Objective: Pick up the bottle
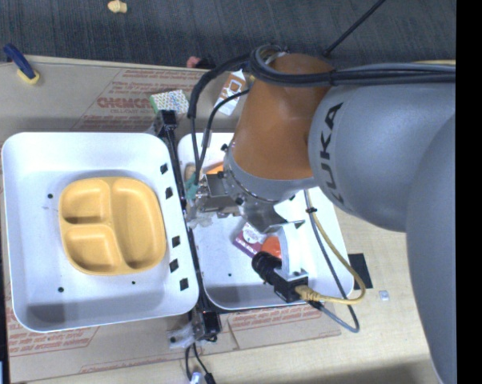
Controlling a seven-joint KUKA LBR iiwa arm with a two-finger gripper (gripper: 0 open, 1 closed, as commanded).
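1. Black capitals on the grey arm [385, 134] spell the maker's name; "UKA" is in plain sight, running up the casing beside the orange band [281, 126].
2. The brown cardboard sheet [81, 82] under the bins carries red print. Its largest word begins "CHEM"; the rest is too blurred to read.
3. The bottle [251, 241], as far as it can be made out, is a small item with a purple-and-white label and an orange end. Any writing on the label is too small to read.
4. It lies on the floor of the right-hand shallow white bin [225, 290], near the middle, tucked just below the wrist. Much of it is hidden by the arm, so its shape and lean cannot be judged.
5. The metal gripper [213, 201] sits low over the left side of that bin, close to the wall shared with the other bin and beside the bottle. Whether the claw is spread or closed cannot be told.
6. Orange and green scraps of other things peep out by the gripper, too covered to name.
7. The left-hand shallow white bin [17, 214] holds a yellow plastic plate [113, 222] with three compartments, lying flat, well apart from the bottle.
8. Behind the bins on the cardboard lies a small green-and-white patterned packet [170, 100]; a blue-and-yellow clip [21, 64] rests at the far left corner.
9. A yellow crumb [117, 6] lies on the dark carpet [305, 6] beyond.
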